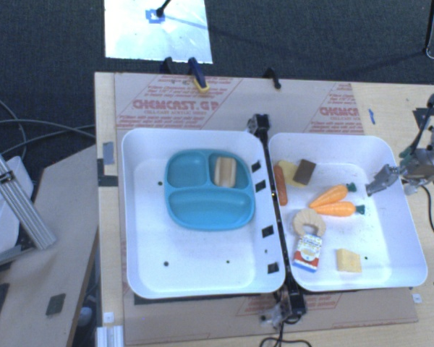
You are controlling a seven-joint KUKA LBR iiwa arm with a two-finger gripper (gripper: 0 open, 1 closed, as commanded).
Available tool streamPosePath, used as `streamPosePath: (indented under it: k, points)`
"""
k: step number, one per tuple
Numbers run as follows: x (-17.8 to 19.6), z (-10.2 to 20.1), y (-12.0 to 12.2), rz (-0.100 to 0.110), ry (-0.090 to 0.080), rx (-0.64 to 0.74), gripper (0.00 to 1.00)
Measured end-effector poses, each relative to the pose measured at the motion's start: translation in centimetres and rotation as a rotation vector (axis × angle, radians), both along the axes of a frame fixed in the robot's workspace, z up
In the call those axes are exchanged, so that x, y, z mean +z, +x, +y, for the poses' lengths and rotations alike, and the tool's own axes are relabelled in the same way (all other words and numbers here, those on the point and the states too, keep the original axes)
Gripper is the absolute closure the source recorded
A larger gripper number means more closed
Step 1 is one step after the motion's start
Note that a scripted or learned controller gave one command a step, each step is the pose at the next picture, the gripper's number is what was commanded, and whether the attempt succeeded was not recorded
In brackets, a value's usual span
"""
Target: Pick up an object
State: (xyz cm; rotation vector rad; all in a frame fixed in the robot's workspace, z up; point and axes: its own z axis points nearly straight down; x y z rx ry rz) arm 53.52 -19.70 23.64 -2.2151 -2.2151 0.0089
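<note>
You have two bins side by side: the left bin carries a blue tray with a bread slice in one compartment. The right bin has the loose items: two carrots touching near the middle, a carton, a cheese cube and a brown block. The gripper sits at the right bin's right edge, just beside the carrots; you cannot tell its opening. Nothing looks lifted, so the whole pick remains.
</note>
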Motion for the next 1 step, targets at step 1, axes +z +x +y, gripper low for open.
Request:
streamPosePath:
  k: [1]
  points:
    - [0.66, 0.06, 0.26, -0.012, -0.003, 0.003, 0.0]
